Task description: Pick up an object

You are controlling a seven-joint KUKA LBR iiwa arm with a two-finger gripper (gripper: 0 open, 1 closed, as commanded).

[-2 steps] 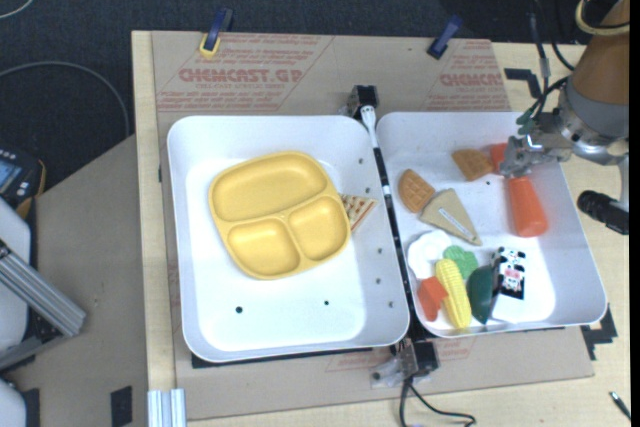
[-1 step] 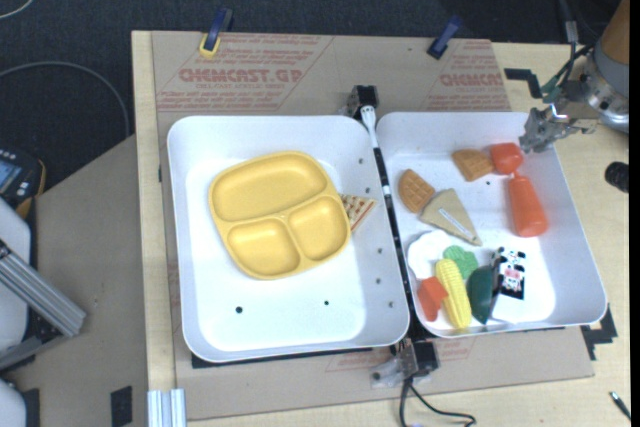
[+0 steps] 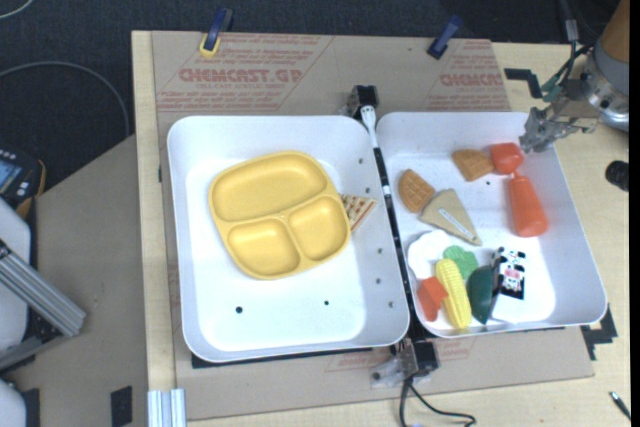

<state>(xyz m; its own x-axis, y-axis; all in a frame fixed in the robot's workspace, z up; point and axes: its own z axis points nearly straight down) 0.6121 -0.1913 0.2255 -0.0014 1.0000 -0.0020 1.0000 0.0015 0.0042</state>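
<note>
My gripper (image 3: 540,133) hangs over the far right corner of the right bin (image 3: 575,245), just up and right of a small red piece (image 3: 506,157). Beside that piece lies an orange-brown chunk (image 3: 472,163), and an orange-red cylinder (image 3: 526,205) lies nearer the front. Toward the bin's left sit a brown bread slice (image 3: 415,190) and a tan wedge (image 3: 450,212). A corn cob (image 3: 453,293), a green pepper (image 3: 482,288), a leafy green (image 3: 460,257), a small red-orange piece (image 3: 431,295) and a black-and-white carton (image 3: 513,273) crowd the front.
The left bin (image 3: 290,315) holds a yellow divided plate (image 3: 270,213) with a waffle piece (image 3: 358,208) at its right edge. A black divider clip (image 3: 365,101) sits between the bins at the back. The arm's wrist (image 3: 610,85) reaches in from the right.
</note>
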